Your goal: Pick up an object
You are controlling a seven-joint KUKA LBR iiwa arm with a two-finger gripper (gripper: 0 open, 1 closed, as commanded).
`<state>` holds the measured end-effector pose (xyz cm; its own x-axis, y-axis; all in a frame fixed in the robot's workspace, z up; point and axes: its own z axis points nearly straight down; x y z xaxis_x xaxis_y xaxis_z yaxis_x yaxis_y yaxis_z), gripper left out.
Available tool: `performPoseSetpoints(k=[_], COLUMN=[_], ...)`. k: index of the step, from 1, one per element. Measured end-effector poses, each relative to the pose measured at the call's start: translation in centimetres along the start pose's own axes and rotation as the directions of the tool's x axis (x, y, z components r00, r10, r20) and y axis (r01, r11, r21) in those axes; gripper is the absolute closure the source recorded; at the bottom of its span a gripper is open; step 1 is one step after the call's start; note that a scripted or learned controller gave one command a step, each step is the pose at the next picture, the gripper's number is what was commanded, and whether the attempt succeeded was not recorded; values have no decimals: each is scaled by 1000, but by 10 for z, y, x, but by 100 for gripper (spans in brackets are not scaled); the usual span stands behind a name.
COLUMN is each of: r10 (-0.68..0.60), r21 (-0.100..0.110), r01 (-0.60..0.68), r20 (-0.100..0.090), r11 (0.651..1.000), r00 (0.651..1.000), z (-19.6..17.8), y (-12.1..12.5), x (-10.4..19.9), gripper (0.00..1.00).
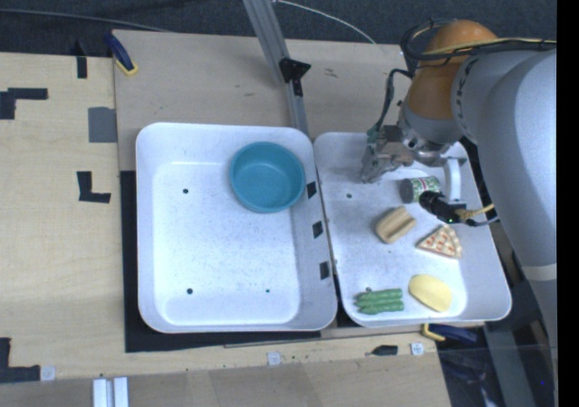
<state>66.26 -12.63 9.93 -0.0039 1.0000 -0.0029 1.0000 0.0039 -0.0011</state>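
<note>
Seen from the fixed overhead camera, the grey arm (507, 125) with its orange band reaches in from the right and lowers its gripper (373, 170) over the upper left part of the right bin (339, 215). The fingers (369, 168) point down at bare bin floor with nothing between them; whether they are apart or together cannot be told. Just right of the gripper lies a small green-labelled can (421, 187). Below it rest a tan bread roll (395, 223) and a pizza slice (441, 242), with green beans (378, 300) and a yellow lemon-like piece (431, 292) near the bin's front edge. A blue bowl (267, 176) sits in the left bin (181, 288), near its upper right corner.
</note>
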Motion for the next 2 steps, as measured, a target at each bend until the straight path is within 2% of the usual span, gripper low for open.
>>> performPoseSetpoints(k=[2], r10=[2], r21=[-7], r01=[-2], r20=[-2], r11=[1000], r00=[1000], z=[-125], y=[-3], x=[6], gripper=[100])
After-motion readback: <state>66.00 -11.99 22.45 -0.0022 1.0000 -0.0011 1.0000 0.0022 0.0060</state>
